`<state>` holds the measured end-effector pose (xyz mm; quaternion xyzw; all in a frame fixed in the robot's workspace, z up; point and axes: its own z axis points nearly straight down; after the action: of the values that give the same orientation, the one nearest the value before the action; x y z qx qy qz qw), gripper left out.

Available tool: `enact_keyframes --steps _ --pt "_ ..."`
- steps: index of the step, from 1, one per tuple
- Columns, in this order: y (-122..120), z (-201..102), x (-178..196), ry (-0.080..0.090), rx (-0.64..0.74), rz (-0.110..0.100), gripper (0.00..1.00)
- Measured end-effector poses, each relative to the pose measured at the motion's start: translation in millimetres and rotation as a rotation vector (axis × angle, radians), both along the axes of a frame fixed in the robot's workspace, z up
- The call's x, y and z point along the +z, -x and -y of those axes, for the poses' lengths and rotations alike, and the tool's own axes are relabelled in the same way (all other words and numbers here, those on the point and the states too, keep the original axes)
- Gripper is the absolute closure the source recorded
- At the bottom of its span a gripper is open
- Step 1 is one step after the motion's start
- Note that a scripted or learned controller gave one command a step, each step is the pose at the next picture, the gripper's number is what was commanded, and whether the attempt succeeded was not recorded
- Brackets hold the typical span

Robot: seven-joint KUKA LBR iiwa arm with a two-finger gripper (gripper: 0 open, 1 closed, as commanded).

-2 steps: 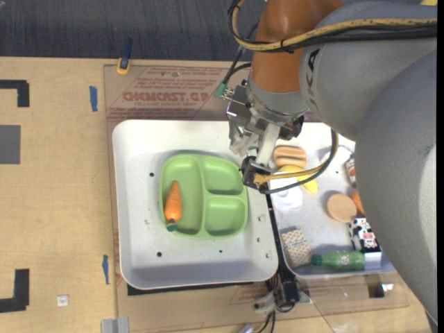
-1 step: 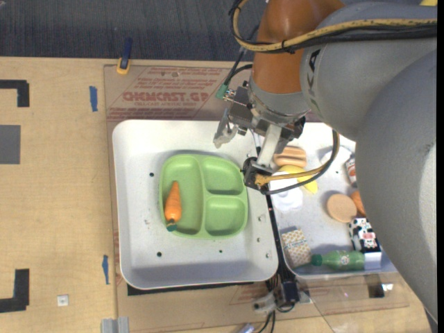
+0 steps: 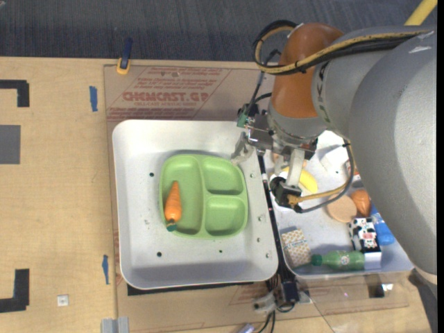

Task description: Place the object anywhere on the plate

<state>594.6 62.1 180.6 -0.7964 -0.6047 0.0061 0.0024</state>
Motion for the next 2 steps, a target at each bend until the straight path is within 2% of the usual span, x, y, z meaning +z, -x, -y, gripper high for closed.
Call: enact_keyframes --steps 1,2 --pt "38.3 -16.1 66.9 -0.006 0.382 0.011 0.0" --pt "37.8 -16.4 76.1 -0.006 0.382 0.012 1.0"
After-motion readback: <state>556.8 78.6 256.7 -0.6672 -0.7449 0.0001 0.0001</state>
